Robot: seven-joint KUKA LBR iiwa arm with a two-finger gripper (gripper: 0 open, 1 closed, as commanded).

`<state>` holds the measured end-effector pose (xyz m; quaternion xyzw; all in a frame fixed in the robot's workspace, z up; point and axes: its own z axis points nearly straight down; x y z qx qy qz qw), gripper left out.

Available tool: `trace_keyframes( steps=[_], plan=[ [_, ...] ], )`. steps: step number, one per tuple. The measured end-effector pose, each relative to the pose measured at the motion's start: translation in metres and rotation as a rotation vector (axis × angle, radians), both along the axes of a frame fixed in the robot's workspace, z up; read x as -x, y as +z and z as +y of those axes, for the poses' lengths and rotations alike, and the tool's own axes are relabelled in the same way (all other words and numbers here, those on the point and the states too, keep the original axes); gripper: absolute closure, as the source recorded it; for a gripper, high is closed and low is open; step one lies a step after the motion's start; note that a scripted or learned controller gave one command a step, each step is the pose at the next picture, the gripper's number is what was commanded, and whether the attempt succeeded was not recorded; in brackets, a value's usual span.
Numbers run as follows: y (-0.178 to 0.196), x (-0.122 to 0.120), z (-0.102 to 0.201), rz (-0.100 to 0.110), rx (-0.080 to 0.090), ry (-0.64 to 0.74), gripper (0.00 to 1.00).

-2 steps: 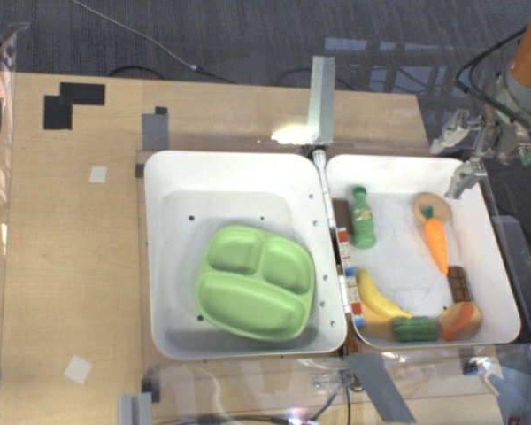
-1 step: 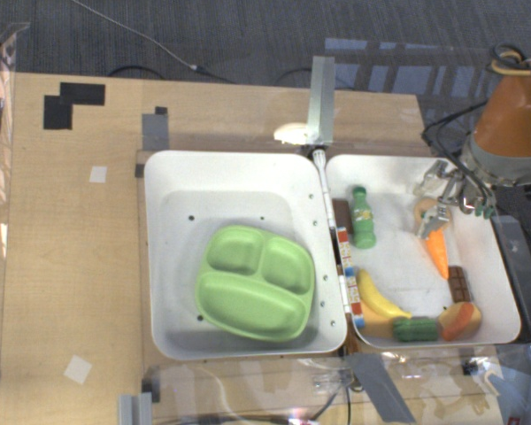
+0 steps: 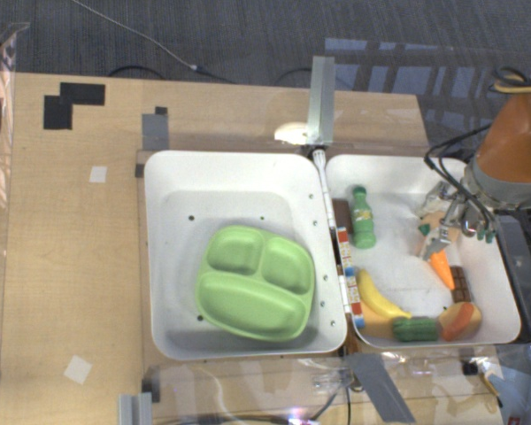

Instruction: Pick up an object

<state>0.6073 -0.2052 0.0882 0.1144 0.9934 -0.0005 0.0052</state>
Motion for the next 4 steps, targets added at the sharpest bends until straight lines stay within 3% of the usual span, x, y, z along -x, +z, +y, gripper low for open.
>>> trace_keyframes(
  steps=[1, 2, 3, 4],
  plan=[
    [0.001, 0.056, 0.006, -0.003, -0.001, -0.078, 0.0],
    [0.016, 0.05, 0.006, -0.017, 0.004, -0.07, 1.0],
    [0.002, 0.016, 0.07, -0.007, -0.006, -0.394, 1.0],
    [0.126, -0.026, 0.154, -0.015, -0.01, -0.307, 1.0]
  ],
)
